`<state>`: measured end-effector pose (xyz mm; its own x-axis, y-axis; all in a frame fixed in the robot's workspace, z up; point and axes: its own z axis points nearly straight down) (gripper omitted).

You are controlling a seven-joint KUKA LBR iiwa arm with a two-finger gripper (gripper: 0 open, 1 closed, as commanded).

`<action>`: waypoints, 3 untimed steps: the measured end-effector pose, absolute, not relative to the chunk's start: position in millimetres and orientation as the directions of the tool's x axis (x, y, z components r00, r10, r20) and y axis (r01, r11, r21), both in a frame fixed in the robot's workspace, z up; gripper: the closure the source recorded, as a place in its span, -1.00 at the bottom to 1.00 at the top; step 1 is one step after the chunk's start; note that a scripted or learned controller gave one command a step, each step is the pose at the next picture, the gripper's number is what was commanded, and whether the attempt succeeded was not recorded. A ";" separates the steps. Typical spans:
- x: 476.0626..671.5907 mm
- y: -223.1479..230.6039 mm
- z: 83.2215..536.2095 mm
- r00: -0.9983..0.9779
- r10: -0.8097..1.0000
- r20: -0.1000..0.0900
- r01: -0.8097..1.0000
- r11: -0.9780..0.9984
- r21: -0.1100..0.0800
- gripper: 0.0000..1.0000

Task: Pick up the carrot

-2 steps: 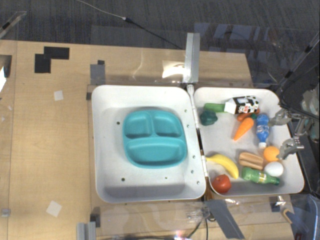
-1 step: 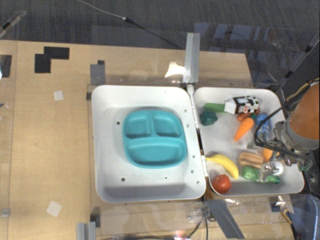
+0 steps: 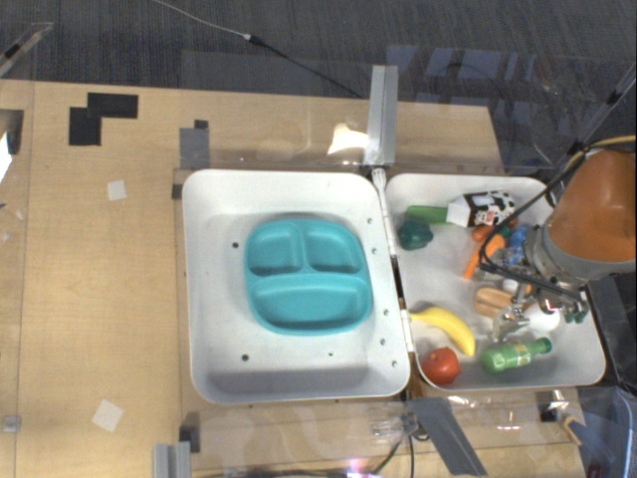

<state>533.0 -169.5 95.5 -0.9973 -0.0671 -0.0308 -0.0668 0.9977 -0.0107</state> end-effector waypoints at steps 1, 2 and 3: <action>595.3 -190.3 87.8 -0.779 0.627 -0.010 0.627 0.779 0.005 -1.00; 598.9 -189.0 101.7 -0.784 0.620 -0.020 0.620 0.784 0.009 1.00; 636.8 -155.8 88.0 -0.418 0.908 -0.006 0.908 0.418 0.008 1.00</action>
